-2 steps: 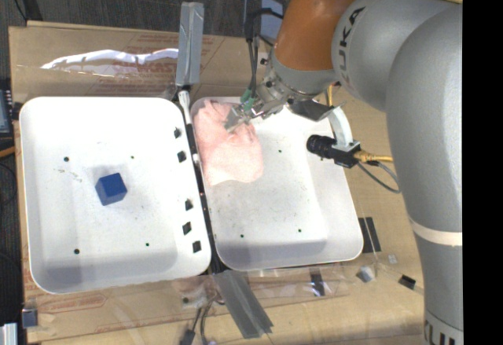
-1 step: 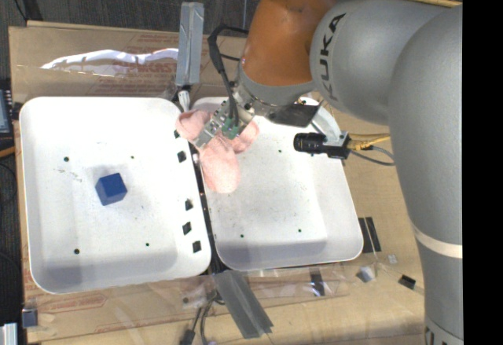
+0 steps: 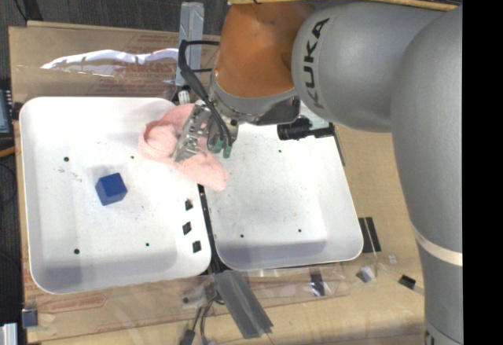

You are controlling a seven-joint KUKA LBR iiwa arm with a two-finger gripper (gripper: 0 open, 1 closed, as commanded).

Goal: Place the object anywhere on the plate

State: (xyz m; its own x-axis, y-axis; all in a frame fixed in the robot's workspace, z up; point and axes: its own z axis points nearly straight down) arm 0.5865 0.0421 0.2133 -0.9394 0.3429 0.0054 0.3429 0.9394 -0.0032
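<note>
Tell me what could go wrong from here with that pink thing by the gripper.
The pink cloth-like object lies draped over the wall between the left bin and the right bin; nudged, it could slide into either. It looks soft, so the gripper may pinch only a fold and drop it.

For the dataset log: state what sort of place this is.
Most likely a robotics lab test bench, not a home or shop. A KUKA arm reaches over two shallow white bins set side by side on a taped cardboard surface, with a blue cube and a pink cloth as test objects.
</note>
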